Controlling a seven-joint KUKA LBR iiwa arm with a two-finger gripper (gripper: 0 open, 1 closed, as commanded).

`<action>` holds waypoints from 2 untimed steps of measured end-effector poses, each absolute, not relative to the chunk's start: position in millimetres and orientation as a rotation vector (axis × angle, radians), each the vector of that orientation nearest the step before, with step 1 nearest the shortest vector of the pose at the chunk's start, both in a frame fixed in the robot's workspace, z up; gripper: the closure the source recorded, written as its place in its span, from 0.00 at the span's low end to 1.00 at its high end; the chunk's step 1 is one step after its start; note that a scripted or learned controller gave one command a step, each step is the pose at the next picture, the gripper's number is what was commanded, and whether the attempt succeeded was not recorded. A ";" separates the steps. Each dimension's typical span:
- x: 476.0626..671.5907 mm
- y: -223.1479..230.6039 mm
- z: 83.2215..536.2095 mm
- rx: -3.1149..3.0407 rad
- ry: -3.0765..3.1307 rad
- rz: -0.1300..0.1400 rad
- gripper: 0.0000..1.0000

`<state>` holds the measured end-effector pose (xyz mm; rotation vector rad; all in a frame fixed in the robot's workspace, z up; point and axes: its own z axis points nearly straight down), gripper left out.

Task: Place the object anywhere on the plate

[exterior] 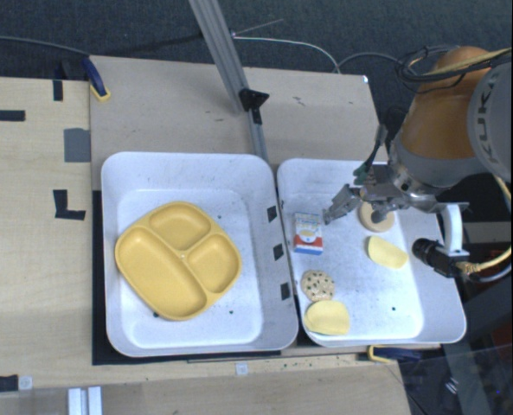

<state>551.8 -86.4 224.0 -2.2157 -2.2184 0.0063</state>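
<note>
Nearest the camera, a pale yellow flat piece [327,317] is seen lying at the front edge of the right bin [438,322], touching or just beside a round cookie [317,284] that sits directly behind it. Further back, a small carton [307,234] with white, red and blue markings is found near the bin's left wall. To its right, a second yellow piece [386,252] is laid on the bin floor, well apart from the carton.

In the left bin [135,335], a yellow plate [178,259] with three compartments is set at a slant; nothing is carried on it.

Behind the second yellow piece, the end effector [353,204] is held low over the right bin, its fingers spread apart, with one dark finger pointed toward the carton. Nothing is seen clamped between them. A small tan round object [376,219] is partly covered just beneath the wrist; what it is cannot be told.

Farther back, the grey and orange arm [446,111] is seen reaching in from the right over the table [31,232], and a metal pole [217,37] rises at a slant behind the bins.
</note>
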 end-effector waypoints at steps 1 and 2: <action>517.6 1.7 243.7 -2.208 -2.228 -0.001 0.00; 520.6 50.3 273.4 -2.212 -2.229 -0.003 0.00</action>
